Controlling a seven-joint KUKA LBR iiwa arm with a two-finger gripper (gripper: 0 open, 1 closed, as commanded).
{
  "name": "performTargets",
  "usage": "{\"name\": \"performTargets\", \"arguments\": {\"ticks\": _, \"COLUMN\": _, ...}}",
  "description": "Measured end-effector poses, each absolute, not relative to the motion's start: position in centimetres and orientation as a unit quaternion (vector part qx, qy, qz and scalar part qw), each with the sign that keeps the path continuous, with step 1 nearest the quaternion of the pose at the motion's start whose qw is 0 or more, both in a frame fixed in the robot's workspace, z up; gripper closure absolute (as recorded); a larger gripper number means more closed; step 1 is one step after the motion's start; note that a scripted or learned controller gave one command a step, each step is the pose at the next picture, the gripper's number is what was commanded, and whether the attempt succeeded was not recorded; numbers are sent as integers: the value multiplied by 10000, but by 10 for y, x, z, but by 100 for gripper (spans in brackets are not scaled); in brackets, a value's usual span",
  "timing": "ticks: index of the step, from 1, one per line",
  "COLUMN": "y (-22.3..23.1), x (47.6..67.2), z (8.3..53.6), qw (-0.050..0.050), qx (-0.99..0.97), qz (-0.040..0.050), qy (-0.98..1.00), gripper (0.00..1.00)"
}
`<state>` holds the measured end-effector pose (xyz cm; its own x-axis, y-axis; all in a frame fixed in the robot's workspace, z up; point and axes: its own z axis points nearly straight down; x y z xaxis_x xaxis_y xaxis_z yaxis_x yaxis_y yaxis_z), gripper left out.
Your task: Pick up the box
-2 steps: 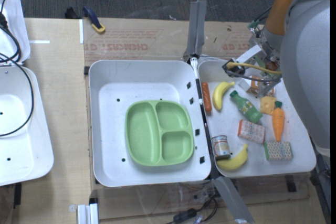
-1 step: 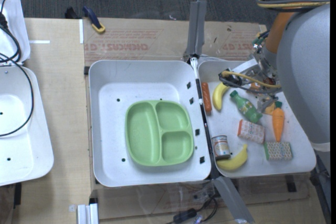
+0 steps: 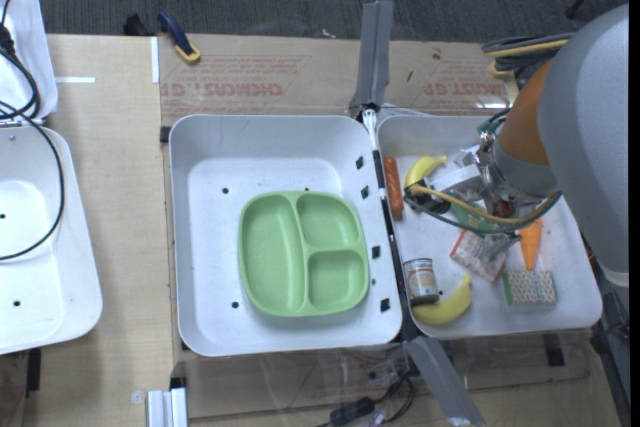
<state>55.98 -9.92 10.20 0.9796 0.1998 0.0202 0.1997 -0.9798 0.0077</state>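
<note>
The grey arm (image 3: 590, 115) is being reached down into the right white bin (image 3: 570, 310); tool (image 3: 487, 205) state cannot be told. The crumpled red-white box (image 3: 478, 253) is being overhung, beside an orange carrot (image 3: 530, 243).

One fixed camera looks down at a slant from above the bench (image 3: 300, 75), far enough to take in both white bins (image 3: 190, 215) (side by side), the arm (image 3: 590, 115) entering from the right.
</note>
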Motion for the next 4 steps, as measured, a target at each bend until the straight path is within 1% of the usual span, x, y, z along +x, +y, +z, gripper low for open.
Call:
{"name": "performTargets", "arguments": {"ticks": 1, "y": -99, "x": 496, "z": 97, "qw": 0, "qx": 9951, "qz": 47, "qy": 992, "gripper": 0}}
{"name": "performTargets", "arguments": {"ticks": 2, "y": -103, "x": 510, "z": 95, "qw": -16, "qx": 9951, "qz": -4, "qy": 986, "gripper": 0}}
{"name": "performTargets", "arguments": {"ticks": 3, "y": -105, "x": 509, "z": 104, "qw": -11, "qx": 9953, "qz": -17, "qy": 970, "gripper": 100}}
{"name": "performTargets", "arguments": {"ticks": 4, "y": -105, "x": 509, "z": 104, "qw": -10, "qx": 9953, "qz": -16, "qy": 969, "gripper": 0}}
